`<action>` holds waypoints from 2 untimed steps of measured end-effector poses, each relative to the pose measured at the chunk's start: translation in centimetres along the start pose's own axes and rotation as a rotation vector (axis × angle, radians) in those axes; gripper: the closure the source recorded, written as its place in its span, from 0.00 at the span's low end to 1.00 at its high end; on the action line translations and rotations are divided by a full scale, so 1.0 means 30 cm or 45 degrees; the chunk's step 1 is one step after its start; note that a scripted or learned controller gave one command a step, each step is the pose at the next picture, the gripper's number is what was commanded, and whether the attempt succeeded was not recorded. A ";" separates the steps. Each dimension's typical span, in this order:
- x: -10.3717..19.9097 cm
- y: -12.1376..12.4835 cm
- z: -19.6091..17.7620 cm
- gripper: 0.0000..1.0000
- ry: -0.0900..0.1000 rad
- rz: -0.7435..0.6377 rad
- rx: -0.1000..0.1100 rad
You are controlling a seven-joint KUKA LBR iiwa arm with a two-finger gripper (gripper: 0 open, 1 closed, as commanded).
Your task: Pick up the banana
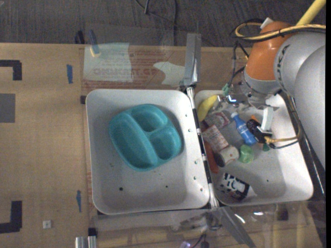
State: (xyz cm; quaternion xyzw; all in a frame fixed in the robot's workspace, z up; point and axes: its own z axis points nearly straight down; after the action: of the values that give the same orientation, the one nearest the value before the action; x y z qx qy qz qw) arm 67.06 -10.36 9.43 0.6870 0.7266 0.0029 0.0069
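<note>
Brown cardboard (pixel 41 154) covers the bench around two shallow white bins, with blue tape marks and black squares along its left part, and dark carpet runs across the top of the view. Gripper (pixel 234 99): hangs low over the upper left corner of the right bin (pixel 289 187), below the orange band (pixel 266 56) of the grey arm (pixel 307 81), which enters from the right; the wrist hides the jaws, so whether they stand apart or together cannot be told. Banana (pixel 208 106): yellow, lying in the upper left corner of the right bin, against the wall that divides the bins, just left of the gripper; contact between the two cannot be judged. Blue bottle (pixel 243 129): lies slantwise just below the gripper. Green cap-like piece (pixel 246 153): sits below the bottle. Brown wrapped cylinder (pixel 217 141): lies slantwise below the banana, near the dividing wall. Black-and-white packet (pixel 236 186): rests toward the lower edge of the right bin. Yellow cable (pixel 282 138): loops from the arm across the right part of this bin. Left bin (pixel 103 185): holds a teal divided plate (pixel 146 136), three compartments, set slightly above centre. Clear sheet (pixel 129 66): lies on the cardboard above the left bin.
</note>
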 end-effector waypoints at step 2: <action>0.009 0.000 -0.001 0.00 0.001 0.102 -0.004</action>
State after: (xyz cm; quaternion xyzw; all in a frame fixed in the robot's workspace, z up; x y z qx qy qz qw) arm 67.04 -10.09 9.45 0.7156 0.6985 0.0047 0.0075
